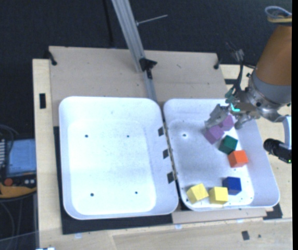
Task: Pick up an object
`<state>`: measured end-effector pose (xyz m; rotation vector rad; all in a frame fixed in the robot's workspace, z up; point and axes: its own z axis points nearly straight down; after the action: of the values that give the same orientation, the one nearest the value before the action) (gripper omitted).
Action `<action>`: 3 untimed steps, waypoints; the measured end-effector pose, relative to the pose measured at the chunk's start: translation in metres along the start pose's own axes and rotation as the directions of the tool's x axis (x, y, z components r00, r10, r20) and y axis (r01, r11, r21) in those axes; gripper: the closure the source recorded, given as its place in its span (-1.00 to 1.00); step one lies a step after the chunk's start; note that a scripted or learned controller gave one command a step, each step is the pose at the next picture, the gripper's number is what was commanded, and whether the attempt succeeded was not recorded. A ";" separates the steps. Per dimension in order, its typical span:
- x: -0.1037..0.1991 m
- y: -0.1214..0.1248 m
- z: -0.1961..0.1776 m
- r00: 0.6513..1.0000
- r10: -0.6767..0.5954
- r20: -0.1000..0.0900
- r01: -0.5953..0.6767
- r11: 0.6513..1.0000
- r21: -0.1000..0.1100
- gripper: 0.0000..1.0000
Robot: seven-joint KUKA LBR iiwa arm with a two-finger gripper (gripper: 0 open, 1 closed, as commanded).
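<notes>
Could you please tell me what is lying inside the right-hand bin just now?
The right bin holds purple block, green, orange, blue and two yellow blocks. The gripper covers anything beneath it.

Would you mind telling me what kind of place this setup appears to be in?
Probably a robotics lab test bench: a grey and orange robot arm reaches over two shallow white bins, small coloured blocks such as the orange cube lie in one, and a blue handheld control unit sits nearby.

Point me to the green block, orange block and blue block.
green block [228, 144], camera view, on its top face
orange block [237, 158], camera view, on its top face
blue block [233, 184], camera view, on its top face
</notes>
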<state>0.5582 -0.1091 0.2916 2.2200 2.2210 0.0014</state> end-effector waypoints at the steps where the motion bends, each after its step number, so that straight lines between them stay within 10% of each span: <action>1: -0.007 0.001 0.062 1.000 0.001 0.000 -0.001 1.000 0.007 -1.00; 3: -0.003 0.005 0.180 1.000 0.002 0.000 -0.002 1.000 0.007 -1.00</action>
<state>0.5631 -0.1125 0.1117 2.2259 2.2221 -0.0060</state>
